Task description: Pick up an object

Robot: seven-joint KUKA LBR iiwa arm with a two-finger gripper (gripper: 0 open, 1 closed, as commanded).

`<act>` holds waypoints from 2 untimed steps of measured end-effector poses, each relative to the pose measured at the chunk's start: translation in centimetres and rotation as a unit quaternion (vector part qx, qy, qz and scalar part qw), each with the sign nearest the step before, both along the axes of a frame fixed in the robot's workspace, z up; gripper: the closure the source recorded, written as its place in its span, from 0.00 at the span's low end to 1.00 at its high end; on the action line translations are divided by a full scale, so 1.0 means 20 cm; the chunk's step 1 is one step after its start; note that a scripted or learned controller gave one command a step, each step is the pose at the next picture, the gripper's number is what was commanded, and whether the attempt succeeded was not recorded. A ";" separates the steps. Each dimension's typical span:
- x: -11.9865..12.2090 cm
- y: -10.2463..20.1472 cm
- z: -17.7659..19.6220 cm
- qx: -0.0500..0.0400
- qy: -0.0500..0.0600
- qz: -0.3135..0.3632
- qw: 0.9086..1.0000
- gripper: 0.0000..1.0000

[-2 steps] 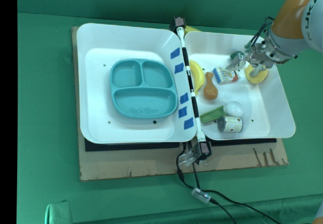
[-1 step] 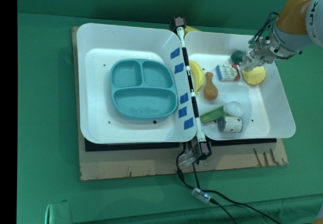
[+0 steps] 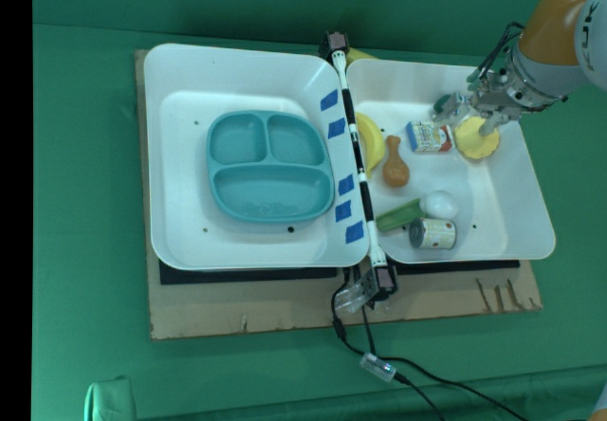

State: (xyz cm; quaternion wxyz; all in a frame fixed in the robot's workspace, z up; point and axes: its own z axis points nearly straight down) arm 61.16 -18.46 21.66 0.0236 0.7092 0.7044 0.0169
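— Black cables (image 3: 432,383) cross the green cloth (image 3: 85,220) at the bottom of the frame. They run up to a small clear-cased part (image 3: 358,296) at the near end of the seam between the bins.

— And beneath the bins?

— Brown cardboard (image 3: 247,320), its near edge showing below both. The left bin (image 3: 180,125) carries a teal divided plate (image 3: 270,166), lying flat near its middle. Blue tape squares (image 3: 343,184) dot the seam beside it.

— What sits in the right bin (image 3: 517,210)?

— Nearest, low in the bin, a small can (image 3: 432,233) lies on its side. Just above it is a white egg-like ball (image 3: 439,205), and left of that a slanted green vegetable piece (image 3: 399,214), close to the can. Higher up lies an orange-brown drumstick shape (image 3: 395,163), next to a banana (image 3: 372,139) that hugs the bin's left wall. A small carton (image 3: 429,136) lies just right of the drumstick's top.

— Where is the gripper (image 3: 477,123)?

— Toward the upper right of the frame, directly over a yellow round piece (image 3: 471,144) just right of the carton. The piece lies on the bin floor. Whether the claw is released or clenched cannot be told from this angle, nor whether it touches the piece.

— Anything farther back?

— The arm (image 3: 560,21), with its orange band, leaves by the upper right corner. A bit of yellow (image 3: 360,56) peeks from behind the far rim at the seam.
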 end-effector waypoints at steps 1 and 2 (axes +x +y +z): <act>0.33 0.03 -0.15 0.001 0.021 0.002 1.000 0.00; 0.35 0.02 -0.06 -0.005 0.013 -0.001 1.000 1.00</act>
